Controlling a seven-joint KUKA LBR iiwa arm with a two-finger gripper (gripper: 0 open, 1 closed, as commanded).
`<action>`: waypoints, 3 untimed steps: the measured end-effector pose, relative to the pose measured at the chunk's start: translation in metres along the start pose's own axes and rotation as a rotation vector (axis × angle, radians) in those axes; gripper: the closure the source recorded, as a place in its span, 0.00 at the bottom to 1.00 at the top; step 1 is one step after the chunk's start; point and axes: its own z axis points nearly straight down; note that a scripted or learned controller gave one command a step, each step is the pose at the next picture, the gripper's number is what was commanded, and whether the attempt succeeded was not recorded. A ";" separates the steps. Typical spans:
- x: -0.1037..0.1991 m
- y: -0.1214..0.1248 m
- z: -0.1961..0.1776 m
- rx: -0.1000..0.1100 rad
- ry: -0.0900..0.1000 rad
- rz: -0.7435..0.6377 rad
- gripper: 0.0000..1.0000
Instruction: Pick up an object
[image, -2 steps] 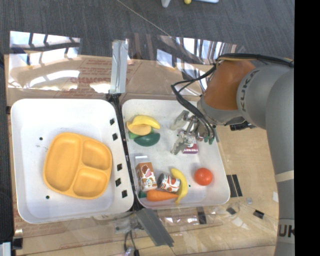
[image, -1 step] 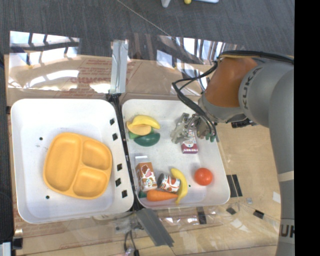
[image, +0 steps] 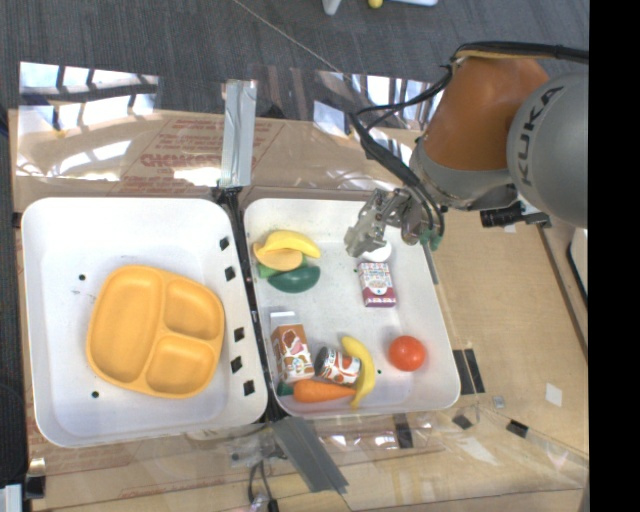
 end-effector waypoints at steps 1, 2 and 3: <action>-0.022 -0.055 0.047 -0.001 0.012 -0.543 1.00; -0.022 -0.054 0.046 -0.002 0.012 -0.543 0.00; -0.038 -0.047 0.136 -0.003 0.011 -0.709 0.00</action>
